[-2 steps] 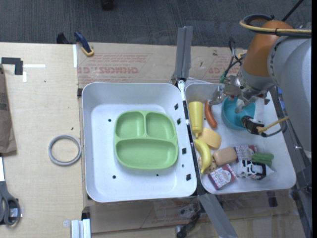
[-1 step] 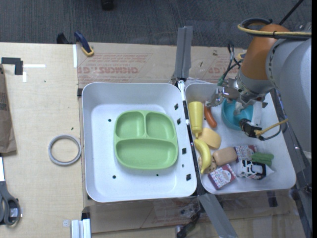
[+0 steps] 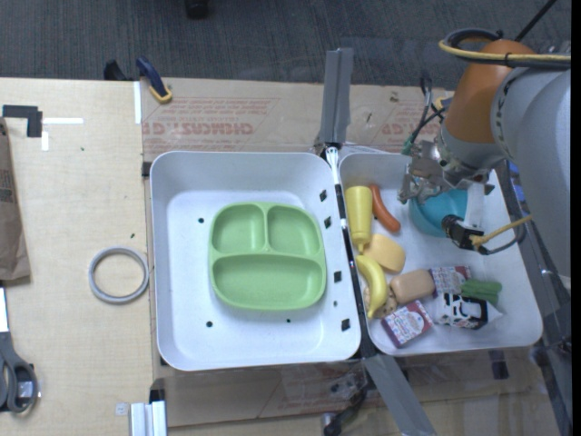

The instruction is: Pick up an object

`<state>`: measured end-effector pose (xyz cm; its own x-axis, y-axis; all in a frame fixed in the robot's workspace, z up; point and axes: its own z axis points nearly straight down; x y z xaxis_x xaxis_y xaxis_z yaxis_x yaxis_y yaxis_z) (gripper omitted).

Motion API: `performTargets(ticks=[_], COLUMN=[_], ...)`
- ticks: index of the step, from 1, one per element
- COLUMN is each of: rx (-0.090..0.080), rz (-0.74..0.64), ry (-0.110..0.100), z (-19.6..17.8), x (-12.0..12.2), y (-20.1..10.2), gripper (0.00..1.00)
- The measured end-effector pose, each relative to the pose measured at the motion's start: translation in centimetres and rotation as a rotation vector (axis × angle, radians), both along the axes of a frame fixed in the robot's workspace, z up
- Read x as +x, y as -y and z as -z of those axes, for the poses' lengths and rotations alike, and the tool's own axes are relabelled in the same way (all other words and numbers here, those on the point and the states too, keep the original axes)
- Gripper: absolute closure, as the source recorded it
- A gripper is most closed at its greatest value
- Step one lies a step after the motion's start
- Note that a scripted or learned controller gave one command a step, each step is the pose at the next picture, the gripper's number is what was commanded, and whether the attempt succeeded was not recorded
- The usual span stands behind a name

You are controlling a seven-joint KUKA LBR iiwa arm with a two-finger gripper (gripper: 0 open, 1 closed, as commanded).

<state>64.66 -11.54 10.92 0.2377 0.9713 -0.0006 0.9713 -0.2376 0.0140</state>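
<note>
Light wood tabletop (image 3: 73, 225) with cardboard under two shallow white bins side by side, dark carpet beyond the far edge. Left bin (image 3: 172, 271) carries a green divided plate (image 3: 268, 257), lying flat near centre. Right bin (image 3: 517, 316) carries the pickable stuff: yellow bottle-shaped toy (image 3: 359, 212) against the left wall, orange carrot-like piece (image 3: 386, 209) just beside it, yellow wedge (image 3: 388, 252) below that, banana (image 3: 370, 284) along the left wall, tan bread-like piece (image 3: 413, 285) next to it, a red-and-white packet (image 3: 407, 323) near the front edge, a black-and-white carton (image 3: 461, 307) with a green item (image 3: 481, 289) on its right, and a teal bowl-like object (image 3: 440, 212) toward the back. Arm comes in from the right, orange band (image 3: 481, 98) above the wrist. End effector (image 3: 419, 187) sits low in the back of the right bin, touching or just above the teal object's left edge; finger spacing is unreadable from this angle, so can't tell grip state. Loose on the tabletop left of the bins: grey ring (image 3: 118, 273), scissors (image 3: 16, 381) at the lower-left corner, blue clamp (image 3: 154, 78) at the back.
</note>
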Motion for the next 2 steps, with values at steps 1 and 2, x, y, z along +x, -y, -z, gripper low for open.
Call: performTargets(ticks=[1, 2], rx=[0.000, 0.002], rz=[0.000, -0.106], ry=[-0.001, -0.013], z=[0.1, 1.7], x=[0.0, -4.0], y=[0.0, -1.2], gripper=[0.00, 0.00])
